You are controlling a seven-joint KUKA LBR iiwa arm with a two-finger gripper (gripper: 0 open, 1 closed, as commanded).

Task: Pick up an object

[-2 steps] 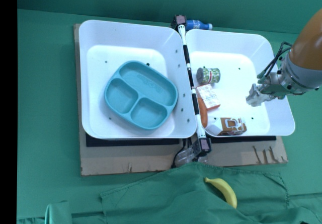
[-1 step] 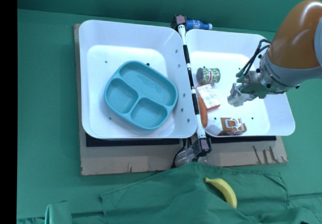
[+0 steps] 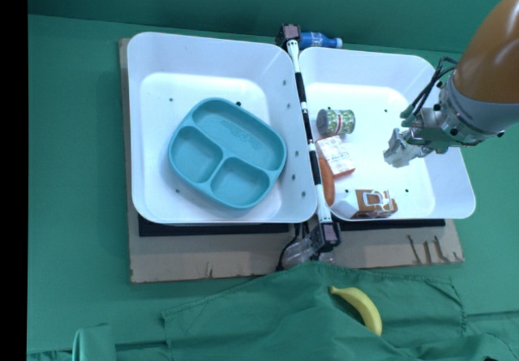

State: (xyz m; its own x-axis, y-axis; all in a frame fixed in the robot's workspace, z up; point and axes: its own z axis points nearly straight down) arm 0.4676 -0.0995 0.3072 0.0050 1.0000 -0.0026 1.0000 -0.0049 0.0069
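You had a teal tray [image 3: 227, 154] in the left bin [image 3: 154, 59], then a can [image 3: 336, 122], a carton [image 3: 335, 157] and a small box [image 3: 375, 203] along the right bin's [image 3: 454, 197] left side, and the gripper [image 3: 397, 152] hovered right of them, its grip not discernible

Smooth green cloth [image 3: 73, 148] covers the bench, evenly lit. A flat brown cardboard sheet [image 3: 203, 262] lies on it. Rumpled green fabric [image 3: 268, 323] bunches along the near edge.

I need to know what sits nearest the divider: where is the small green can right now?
The small green can lies on its side in the right bin, close to the divider between the bins, just above the orange-and-white box.
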